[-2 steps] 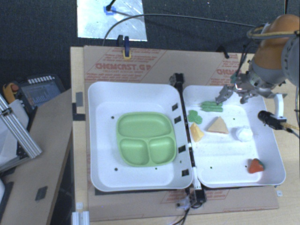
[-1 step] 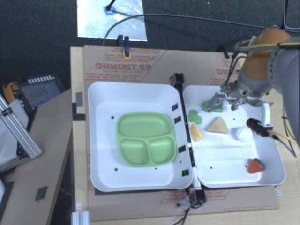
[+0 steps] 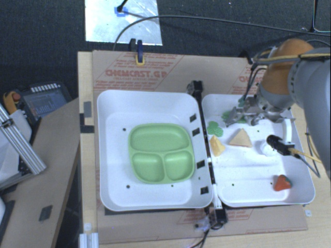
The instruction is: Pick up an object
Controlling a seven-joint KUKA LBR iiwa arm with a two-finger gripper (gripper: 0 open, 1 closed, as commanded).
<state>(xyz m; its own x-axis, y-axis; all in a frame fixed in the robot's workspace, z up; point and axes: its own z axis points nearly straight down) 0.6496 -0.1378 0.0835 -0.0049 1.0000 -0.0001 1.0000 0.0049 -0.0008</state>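
Covering much of the pale wooden bench, a brown cardboard sheet is showing red print that is reading "CHEMCAST GP" near its far edge; more red lettering is running along its right and near edges, too broken up to read. Two shallow white bins are sitting on it side by side, touching along a black-clipped seam: the left white bin is holding a pale green three-compartment plastic plate lying flat near its middle, and the right white bin is holding the small loose things. The grey arm, with its orange band showing above the wrist, is reaching in from the right over the far part of the right bin. Its two-finger gripper is hanging low over that bin's far left part, just beside a small dark green piece; whether the gripper is wide or narrow cannot be told, and nothing is visibly being held. Near the seam, a lighter green rounded piece is lying just beside a yellow-orange wedge, and a tan triangular wedge is resting near them toward the bin's middle. A red strawberry-shaped toy is lying well apart, at the near right corner. A small white lump is sitting between the tan wedge and the right wall. Beyond the bench, a crinkled silver sheet is lying on dark carpet, and a blue and yellow clamp is gripping the cardboard's far edge.
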